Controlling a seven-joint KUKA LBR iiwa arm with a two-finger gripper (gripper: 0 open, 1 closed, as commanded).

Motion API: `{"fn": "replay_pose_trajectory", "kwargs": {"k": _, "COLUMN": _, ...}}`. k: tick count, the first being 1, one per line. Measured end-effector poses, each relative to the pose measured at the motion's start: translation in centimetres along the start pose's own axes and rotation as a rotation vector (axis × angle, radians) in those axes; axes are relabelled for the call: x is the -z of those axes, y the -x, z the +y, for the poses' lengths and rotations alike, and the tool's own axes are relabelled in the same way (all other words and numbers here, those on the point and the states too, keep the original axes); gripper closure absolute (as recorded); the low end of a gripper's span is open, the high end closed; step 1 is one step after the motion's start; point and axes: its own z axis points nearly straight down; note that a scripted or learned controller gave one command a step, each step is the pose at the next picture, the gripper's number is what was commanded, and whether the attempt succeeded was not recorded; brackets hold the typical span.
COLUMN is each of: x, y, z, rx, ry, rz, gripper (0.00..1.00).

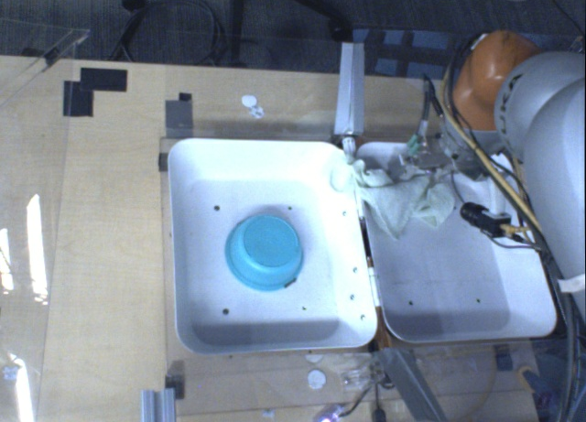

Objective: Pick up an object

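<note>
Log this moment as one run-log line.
arm: over right bin | pincer: at pale cloth, far-left corner | blue bowl: upside down, left bin | pick: unconfirmed

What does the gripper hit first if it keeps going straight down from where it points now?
Most likely the pale cloth bunched at the far left corner of the right bin. The gripper sits right over or against its top edge. Whether they already touch can't be judged from this slanted view.

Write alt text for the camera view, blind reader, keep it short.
Seen from above, a grey arm with an orange band reaches from the right, its gripper over a crumpled pale cloth at the far end of the right shallow white bin. A round blue plastic bowl sits upside down in the left white bin.
</note>
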Motion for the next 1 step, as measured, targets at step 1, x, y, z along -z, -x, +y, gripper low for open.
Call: {"fn": "replay_pose_trajectory", "kwargs": {"k": 1, "x": 1.34, "y": -0.05, "z": 0.29, "rx": 0.004, "ry": 0.008, "rz": -0.004, "gripper": 1.00}}
